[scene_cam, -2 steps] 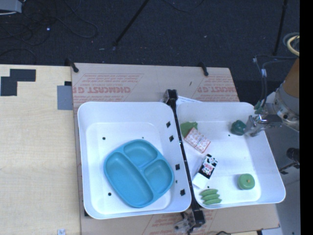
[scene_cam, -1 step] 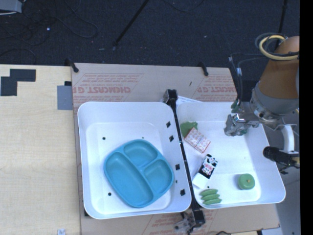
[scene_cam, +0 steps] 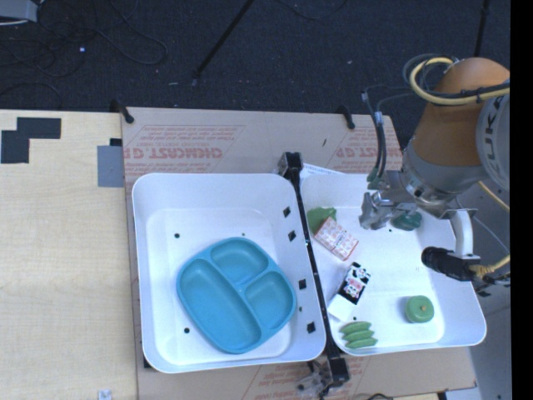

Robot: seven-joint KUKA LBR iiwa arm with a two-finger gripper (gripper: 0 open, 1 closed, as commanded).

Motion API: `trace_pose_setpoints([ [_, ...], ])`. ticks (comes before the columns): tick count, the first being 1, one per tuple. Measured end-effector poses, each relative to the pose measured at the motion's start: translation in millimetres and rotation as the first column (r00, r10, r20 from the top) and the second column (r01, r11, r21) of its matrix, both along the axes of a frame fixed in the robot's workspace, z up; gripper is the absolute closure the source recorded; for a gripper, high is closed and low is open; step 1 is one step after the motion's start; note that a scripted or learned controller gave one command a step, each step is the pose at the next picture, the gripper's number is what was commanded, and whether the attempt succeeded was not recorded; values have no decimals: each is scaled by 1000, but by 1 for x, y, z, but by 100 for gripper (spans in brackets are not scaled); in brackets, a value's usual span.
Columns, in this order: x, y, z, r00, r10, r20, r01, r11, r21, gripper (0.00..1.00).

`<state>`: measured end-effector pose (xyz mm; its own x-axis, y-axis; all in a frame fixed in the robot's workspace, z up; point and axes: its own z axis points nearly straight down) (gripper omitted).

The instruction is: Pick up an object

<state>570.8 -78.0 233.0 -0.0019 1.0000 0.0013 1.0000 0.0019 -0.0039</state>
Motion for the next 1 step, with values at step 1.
trace_pose_setpoints([
  [1, 11, 52, 8, 1000, 2, 2, -2, 1000, 0, 100],
])
